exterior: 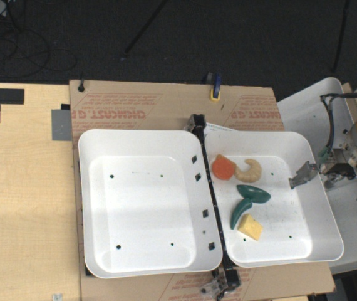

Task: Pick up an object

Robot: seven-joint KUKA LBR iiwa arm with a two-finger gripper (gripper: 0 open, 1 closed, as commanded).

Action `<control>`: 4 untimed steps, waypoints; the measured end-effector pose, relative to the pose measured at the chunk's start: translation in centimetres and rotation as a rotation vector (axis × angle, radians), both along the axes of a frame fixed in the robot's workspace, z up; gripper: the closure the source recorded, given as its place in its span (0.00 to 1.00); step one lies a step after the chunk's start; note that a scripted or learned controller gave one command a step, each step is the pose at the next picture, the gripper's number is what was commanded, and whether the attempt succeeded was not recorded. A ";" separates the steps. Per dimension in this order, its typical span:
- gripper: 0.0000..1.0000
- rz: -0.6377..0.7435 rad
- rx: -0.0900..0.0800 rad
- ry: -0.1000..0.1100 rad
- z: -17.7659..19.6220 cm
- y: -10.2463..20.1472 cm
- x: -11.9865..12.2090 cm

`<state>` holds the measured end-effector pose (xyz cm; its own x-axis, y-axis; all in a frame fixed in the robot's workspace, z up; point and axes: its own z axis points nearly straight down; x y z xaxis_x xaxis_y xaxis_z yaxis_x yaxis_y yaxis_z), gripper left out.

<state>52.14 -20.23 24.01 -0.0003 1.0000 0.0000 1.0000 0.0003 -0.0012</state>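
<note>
Camera view: you see the gripper [304, 174] over the right white bin [316, 243] rim.
Fingers: cannot tell, apart or together.
Risk: orange round piece [223, 167], beige curved piece [250, 170], dark green curved piece [248, 202] and yellow block [250, 227] crowd left of it; you may snag two.

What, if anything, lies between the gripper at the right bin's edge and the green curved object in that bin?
Nothing visible does. The gripper sits at the right side of the right bin, and only bare white floor separates it from the green curved object. The orange piece, the tan piece and the yellow block lie off that line.

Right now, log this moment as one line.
gripper: over right bin's right edge | holding: nothing seen | objects: orange piece, beige piece, green piece, yellow block
</note>
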 end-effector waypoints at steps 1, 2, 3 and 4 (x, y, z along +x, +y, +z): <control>1.00 0.000 0.001 0.001 1.0 -0.1 0.0; 1.00 0.006 0.004 0.004 -1.7 6.9 1.6; 1.00 0.005 0.004 0.004 -1.2 12.9 -0.8; 1.00 0.001 -0.001 -0.017 15.4 12.2 -2.6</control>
<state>49.51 -8.06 39.46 -0.0014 1.0000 -0.0014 0.9999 0.0014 0.0155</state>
